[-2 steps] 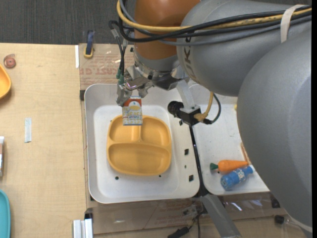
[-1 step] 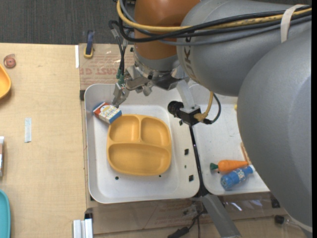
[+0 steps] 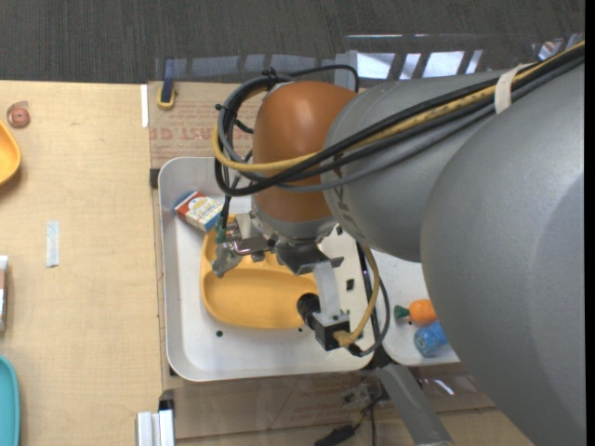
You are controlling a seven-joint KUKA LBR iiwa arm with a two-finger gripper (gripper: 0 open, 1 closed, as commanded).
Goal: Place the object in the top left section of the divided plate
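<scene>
A yellow divided plate [image 3: 246,297] lies in the left white bin [image 3: 186,342], much of it covered by the arm. A small white, red and blue carton [image 3: 198,210] rests at the plate's upper left edge. My gripper [image 3: 226,249] hangs over the plate's upper left part, just below and right of the carton. The orange wrist band and grey arm hide the plate's right side.
A small orange carrot-like toy [image 3: 417,311] and a blue object [image 3: 430,340] lie in the right bin, near the arm. A wooden table [image 3: 74,249] lies to the left, bearing a yellow dish edge [image 3: 6,156] and a teal item [image 3: 7,402].
</scene>
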